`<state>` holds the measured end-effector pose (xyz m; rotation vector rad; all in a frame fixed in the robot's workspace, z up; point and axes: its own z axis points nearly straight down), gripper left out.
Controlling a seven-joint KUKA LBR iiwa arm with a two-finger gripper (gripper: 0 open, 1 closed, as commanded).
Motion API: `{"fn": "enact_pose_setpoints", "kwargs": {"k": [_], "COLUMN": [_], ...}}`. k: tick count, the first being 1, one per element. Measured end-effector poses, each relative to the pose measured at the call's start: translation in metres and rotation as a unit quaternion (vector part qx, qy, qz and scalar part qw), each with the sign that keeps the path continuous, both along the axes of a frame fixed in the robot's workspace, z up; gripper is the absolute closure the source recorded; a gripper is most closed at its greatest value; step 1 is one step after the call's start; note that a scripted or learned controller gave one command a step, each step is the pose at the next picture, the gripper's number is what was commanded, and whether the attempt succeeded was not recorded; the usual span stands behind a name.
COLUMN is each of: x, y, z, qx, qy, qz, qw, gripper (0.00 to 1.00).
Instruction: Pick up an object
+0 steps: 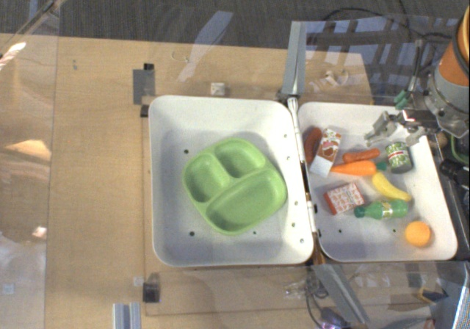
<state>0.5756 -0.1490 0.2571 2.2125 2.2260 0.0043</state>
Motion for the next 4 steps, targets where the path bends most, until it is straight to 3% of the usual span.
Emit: {"fn": "enact_pose_setpoints", "kwargs": {"k": [1, 2, 3, 4], "x": [0.017, 0.030, -0.011, -0.055], "y": [-0.011, -0.033, -0.037, -0.052], "z": [-0.141, -0.163, -0.163, -0.163], "qx": [-0.0027, -0.0002, -0.0013, -0.0029], "qy": [-0.016, -0.010, -0.010, -0.011], "qz": [0.005, -0.018, -0.053, -0.040], "qw": [0.9999, 0.9998, 0.9985, 0.9992], "gripper": [0.00, 0.00, 0.00, 0.00]}}
